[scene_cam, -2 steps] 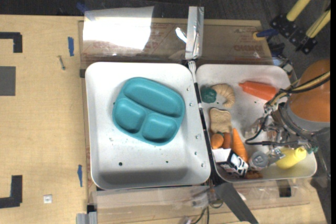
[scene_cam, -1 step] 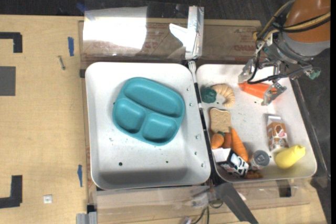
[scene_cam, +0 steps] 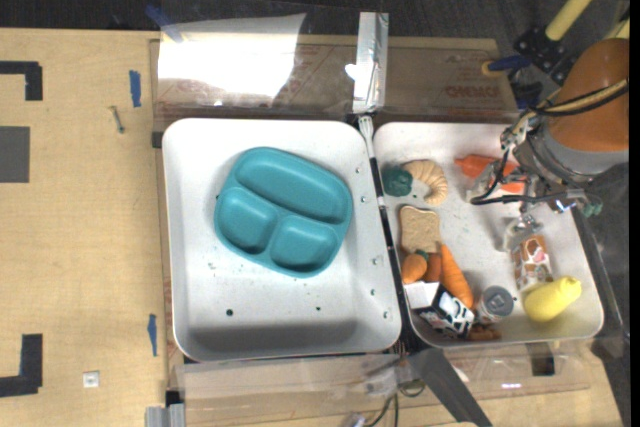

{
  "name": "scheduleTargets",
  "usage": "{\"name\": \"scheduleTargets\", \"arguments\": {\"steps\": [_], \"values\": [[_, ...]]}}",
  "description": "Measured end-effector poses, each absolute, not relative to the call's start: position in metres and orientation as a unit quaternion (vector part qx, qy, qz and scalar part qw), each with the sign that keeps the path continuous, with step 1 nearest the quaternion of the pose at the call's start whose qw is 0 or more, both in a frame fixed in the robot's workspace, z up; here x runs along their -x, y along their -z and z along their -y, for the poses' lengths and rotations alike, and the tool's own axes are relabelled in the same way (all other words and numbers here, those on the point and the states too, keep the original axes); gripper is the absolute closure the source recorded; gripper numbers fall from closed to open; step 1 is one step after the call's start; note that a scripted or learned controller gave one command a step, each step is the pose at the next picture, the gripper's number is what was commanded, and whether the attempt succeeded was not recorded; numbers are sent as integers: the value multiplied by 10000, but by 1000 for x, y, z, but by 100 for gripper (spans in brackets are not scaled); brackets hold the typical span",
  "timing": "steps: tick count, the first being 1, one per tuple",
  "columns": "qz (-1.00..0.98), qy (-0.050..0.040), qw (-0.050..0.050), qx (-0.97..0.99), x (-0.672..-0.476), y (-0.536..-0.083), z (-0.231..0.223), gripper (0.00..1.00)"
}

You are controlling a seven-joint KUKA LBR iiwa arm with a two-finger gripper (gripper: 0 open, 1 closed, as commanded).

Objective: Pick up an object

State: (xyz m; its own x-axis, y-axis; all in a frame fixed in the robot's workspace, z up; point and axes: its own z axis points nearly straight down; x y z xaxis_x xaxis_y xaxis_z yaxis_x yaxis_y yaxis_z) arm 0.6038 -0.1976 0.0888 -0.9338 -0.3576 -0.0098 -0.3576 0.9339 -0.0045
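Since I can't tell how my pincer (scene_cam: 527,215) is set, I'd go for the yellow toy (scene_cam: 551,298) just below it: looks light, squishy, maybe slippery, so pinch across its middle.

Illumination is even and fairly bright, apparently from overhead. Strong glare washes out the clear sheet (scene_cam: 235,63) behind the left bin (scene_cam: 190,245), erasing detail there. The white bin floors read slightly overexposed. Shadows are soft and short, pooled under the teal tray (scene_cam: 283,208). Overall sharpness is moderate; small items in the right bin (scene_cam: 590,315) are grainy and blurred. The top background falls dark.
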Motion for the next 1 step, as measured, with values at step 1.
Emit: {"name": "scheduleTargets", "arguments": {"steps": [1], "values": [[-9940,10,47,1093,-553,-88,200,0]]}}
